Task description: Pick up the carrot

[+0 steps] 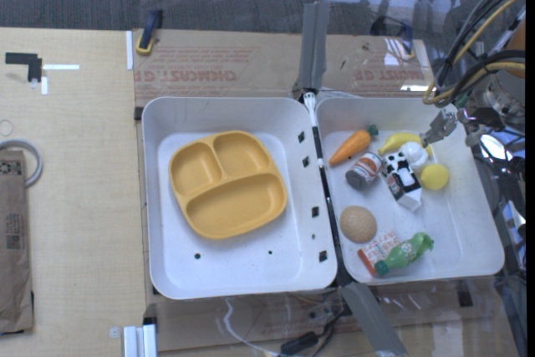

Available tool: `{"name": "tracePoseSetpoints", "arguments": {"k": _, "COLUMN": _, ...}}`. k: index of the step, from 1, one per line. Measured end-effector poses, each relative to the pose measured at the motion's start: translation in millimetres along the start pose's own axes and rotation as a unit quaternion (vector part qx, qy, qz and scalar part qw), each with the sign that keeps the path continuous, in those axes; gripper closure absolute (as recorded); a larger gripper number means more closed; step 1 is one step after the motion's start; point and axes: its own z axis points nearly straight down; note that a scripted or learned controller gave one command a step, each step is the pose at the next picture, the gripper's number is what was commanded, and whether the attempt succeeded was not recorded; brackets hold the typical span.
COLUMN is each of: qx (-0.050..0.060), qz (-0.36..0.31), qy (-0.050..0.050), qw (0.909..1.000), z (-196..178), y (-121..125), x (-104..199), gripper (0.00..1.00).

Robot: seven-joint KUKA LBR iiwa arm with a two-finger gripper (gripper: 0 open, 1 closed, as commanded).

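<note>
The orange carrot (349,145) with a green top lies tilted in the right bin (468,238), near its upper left corner and close to the divider. My gripper (440,127) hangs at the bin's upper right edge, well to the right of the carrot and above the yellow lemon (434,176). Nothing shows in its grasp. A yellow banana (399,142) lies between the carrot and the gripper.
Beside the carrot sit a small can (364,170), a black-and-white carton (404,174), a brown round item (358,223) and a green bottle (403,253). The left bin (167,263) holds a yellow divided plate (227,182). Cables and the arm crowd the right side.
</note>
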Motion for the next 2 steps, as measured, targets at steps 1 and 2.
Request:
{"name": "tracePoseSetpoints", "arguments": {"k": 1, "qx": -0.004, "qz": -0.05, "qy": -0.002, "qw": 0.9987, "z": 63.5, "y": 9.8, "x": 68.7, "gripper": 0.0}}
{"name": "tracePoseSetpoints", "arguments": {"k": 2, "qx": 0.0, "qz": -0.121, "qy": 0.0, "qw": 0.9926, "z": 7.9, "y": -21.4, "x": 130.3, "gripper": 0.0}}
